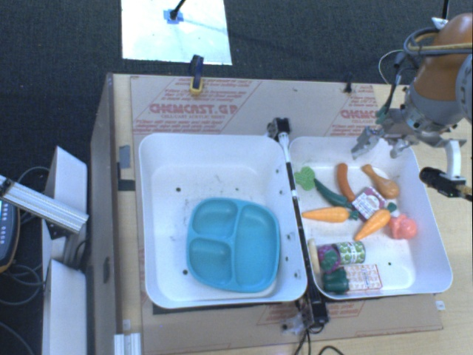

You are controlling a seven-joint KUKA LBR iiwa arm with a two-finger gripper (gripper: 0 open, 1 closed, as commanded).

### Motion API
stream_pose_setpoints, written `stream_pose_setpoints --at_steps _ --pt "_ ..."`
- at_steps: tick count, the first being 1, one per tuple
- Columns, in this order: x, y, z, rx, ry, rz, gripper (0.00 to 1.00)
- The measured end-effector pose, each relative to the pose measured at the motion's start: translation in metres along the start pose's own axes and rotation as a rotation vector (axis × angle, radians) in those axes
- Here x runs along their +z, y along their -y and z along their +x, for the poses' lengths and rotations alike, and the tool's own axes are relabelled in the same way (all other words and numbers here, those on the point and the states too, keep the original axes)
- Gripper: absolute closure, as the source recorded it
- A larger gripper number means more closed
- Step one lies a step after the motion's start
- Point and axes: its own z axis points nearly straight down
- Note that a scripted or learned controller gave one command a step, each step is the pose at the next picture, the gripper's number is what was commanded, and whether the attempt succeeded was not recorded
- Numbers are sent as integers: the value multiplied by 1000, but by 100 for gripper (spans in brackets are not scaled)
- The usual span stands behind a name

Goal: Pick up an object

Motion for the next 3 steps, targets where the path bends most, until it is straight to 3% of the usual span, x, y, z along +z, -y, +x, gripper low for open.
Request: stream_pose_setpoints --at_steps 1,2,3 --pt "103 54 63 -1 -2 3 0" --pt "92 53 62 -1 -1 -1 100" --pt "5 17 120 -1 -1 -2 100"
